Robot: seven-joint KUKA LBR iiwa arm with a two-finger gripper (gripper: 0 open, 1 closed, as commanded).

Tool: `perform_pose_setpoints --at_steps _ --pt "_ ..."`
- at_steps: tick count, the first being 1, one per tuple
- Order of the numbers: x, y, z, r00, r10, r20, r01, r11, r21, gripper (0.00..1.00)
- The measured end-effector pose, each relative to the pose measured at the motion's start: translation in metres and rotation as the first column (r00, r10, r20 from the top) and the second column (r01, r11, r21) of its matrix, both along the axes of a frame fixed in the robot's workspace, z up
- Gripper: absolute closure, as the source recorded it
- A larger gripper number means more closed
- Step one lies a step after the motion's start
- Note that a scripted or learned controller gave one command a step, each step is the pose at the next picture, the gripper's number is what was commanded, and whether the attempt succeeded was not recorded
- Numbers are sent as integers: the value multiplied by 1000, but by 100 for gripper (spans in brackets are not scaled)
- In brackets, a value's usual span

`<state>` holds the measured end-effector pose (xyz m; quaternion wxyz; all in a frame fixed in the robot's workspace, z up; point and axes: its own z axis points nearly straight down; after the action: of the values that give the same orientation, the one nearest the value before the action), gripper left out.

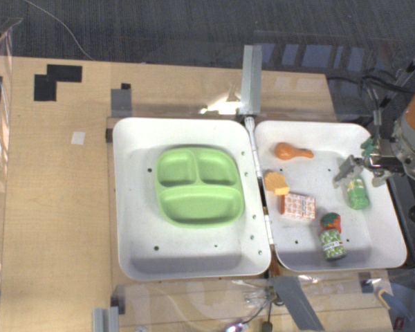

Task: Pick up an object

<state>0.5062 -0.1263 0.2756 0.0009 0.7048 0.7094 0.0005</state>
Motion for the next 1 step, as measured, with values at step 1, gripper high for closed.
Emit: perform_pose_setpoints --at_steps 1 --pt "53 -57 -104 995 101 -1 -101 995 1 0"
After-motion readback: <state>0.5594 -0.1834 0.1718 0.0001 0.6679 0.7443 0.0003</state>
